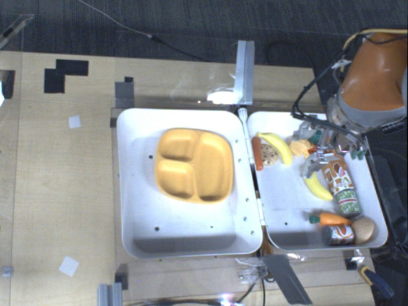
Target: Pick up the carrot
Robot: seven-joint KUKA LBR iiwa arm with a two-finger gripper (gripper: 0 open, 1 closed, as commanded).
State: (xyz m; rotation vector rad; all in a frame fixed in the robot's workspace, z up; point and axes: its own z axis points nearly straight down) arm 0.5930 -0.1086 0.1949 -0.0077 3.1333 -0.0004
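Note:
The carrot (333,219) is small and orange with a green stub at its left end. It lies flat near the front of the right bin (287,215), just above a dark can (338,234). My gripper (327,155) hangs over the back right part of that bin, well behind the carrot and above a labelled bottle (342,185). It looks open, and nothing shows between its fingers. The arm's orange band (376,69) sits above it.
The right bin also holds two bananas (275,146) (317,187), a sausage (257,153), a cookie (268,154), a small orange item (299,147) and a brown round item (364,229). A yellow divided plate (194,164) lies in the left bin (137,228).

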